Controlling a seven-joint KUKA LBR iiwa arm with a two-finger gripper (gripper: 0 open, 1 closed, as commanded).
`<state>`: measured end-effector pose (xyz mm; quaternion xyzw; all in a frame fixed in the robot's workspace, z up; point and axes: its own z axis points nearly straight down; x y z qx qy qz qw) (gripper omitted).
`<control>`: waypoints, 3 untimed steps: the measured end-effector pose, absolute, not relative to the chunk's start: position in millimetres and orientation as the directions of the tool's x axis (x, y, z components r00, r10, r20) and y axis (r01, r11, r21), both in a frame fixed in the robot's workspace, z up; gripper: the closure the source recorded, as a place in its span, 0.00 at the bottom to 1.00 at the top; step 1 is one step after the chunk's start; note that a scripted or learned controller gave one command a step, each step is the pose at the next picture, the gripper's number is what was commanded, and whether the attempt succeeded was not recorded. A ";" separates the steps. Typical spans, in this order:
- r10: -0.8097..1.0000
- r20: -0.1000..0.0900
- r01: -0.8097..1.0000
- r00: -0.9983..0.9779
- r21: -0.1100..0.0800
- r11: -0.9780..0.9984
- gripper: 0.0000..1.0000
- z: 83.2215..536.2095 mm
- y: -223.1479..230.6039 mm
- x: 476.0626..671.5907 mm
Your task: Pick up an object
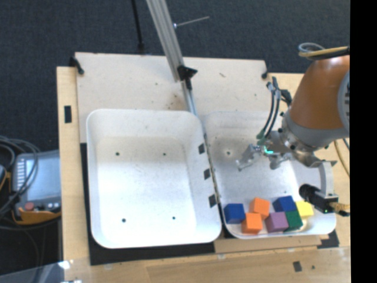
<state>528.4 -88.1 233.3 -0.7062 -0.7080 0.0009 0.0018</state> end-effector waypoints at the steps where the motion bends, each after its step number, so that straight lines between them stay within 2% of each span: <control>1: 1.000 0.000 1.000 0.001 0.002 -0.001 0.00 235.2 -88.5 529.2; 3: 1.000 -0.001 1.000 0.002 -0.005 -0.002 0.00 144.1 -98.0 515.3</control>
